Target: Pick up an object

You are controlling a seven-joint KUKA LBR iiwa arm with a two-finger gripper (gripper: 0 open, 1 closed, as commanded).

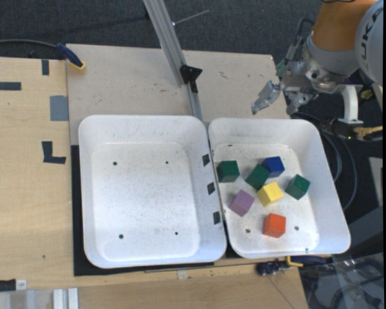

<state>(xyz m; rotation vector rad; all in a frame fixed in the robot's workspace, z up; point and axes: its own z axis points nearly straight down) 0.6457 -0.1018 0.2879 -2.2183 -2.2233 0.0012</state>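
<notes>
Cubes: seven small cubes lie in the right bin (321,172), none of them held.
Orange cube (275,225): nearest the bin's front edge, right of centre, apart from the others.
Purple cube (242,202): behind and to the left of the orange one, just beside the yellow cube.
Yellow cube (269,193): in the middle of the bin floor, touching or almost touching the green cube behind it.
Right green cube (298,187): near the bin's right wall, just beside the yellow cube.
Middle green cube (258,176): behind the yellow cube, pressed against the blue cube.
Left green cube (228,171): toward the bin's left wall, on its own.
Blue cube (273,166): farthest back of the group, still well short of the rear wall.
Left bin (90,172): sits edge to edge with the right bin on the bench (26,192).
Gripper (267,98): hangs above the bench just past the right bin's rear edge, well apart from every cube; its fingers point down and left, nothing between them, and I cannot tell how wide they stand.
Arm (341,37): grey with an orange band, at the far right corner.
</notes>
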